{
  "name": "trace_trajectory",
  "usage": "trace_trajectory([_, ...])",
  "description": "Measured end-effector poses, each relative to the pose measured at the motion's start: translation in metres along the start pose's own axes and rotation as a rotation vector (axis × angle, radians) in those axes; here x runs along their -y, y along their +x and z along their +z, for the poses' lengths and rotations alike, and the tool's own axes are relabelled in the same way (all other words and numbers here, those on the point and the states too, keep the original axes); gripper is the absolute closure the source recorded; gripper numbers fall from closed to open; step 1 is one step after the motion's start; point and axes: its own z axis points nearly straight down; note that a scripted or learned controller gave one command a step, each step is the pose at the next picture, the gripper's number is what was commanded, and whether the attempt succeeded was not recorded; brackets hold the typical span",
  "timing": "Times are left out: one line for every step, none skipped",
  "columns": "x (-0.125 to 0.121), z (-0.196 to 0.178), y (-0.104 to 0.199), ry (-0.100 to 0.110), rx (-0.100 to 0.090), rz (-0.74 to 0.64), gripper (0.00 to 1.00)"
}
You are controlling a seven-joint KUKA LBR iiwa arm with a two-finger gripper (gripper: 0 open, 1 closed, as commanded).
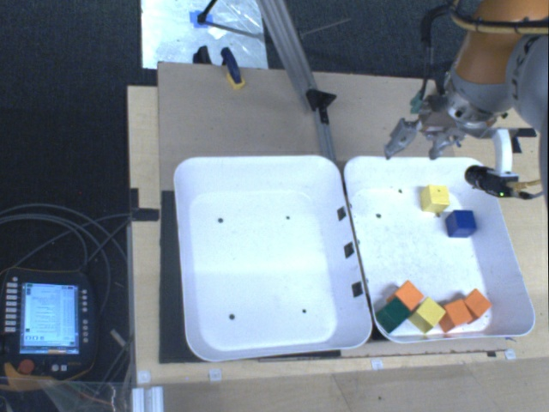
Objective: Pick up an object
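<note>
The arm [497,33] reaches in from the right, its hand [418,144] hovering over the right bin's [506,256] far rim, fingers spread apart, gripping nothing. A yellow cube [435,198] and blue cube [461,223] lie just below it.

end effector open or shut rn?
Open. The end effector hangs above the right bin's far rim with its fingers splayed apart and nothing between them.
</note>
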Motion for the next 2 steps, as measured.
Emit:
trace_trajectory([0.000, 0.000, 0.000, 0.000, 0.001, 0.000, 0.00])
trace_trajectory([0.007, 0.044, -0.002, 0.004, 0.001, 0.003, 0.00])
